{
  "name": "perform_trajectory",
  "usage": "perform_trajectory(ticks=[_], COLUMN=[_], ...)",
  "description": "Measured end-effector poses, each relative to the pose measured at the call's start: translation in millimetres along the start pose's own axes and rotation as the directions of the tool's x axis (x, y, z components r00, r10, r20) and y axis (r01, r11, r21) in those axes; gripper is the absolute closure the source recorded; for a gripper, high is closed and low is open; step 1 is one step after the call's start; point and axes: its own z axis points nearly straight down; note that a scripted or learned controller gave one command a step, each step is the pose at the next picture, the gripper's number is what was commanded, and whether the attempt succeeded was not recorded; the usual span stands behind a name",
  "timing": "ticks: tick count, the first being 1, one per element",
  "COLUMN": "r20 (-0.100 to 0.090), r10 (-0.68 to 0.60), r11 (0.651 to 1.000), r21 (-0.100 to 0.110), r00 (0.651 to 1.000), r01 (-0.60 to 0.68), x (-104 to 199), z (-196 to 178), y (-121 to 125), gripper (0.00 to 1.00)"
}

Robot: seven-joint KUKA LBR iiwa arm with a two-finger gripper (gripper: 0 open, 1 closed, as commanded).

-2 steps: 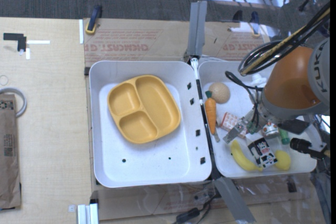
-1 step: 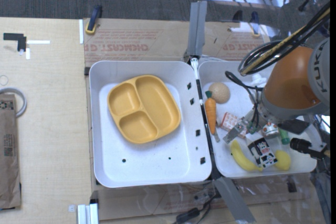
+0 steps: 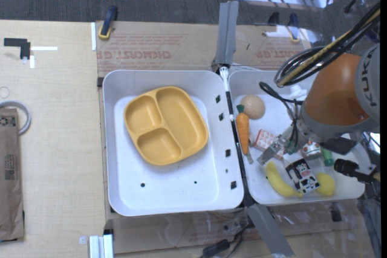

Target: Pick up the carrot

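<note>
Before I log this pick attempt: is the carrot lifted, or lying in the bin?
Lying in the bin. The carrot rests lengthwise along the right bin's left wall, apart from the gripper.

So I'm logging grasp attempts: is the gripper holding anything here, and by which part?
Nothing is held. The gripper hangs beside the carrot, which lies in the right bin, with nothing between its fingers.

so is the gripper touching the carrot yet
Apart. The camera view shows bare white bin floor between the gripper and the carrot, which lies by the right bin's left wall.
</note>
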Motion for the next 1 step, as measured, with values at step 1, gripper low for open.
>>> perform_trajectory(ticks=[1], r20=[0.0], r10=[0.0], r11=[1.0], r21=[0.0], r00=[1.0], r01=[0.0], x=[0.0], z=[0.0], y=[0.0], gripper=[0.0])
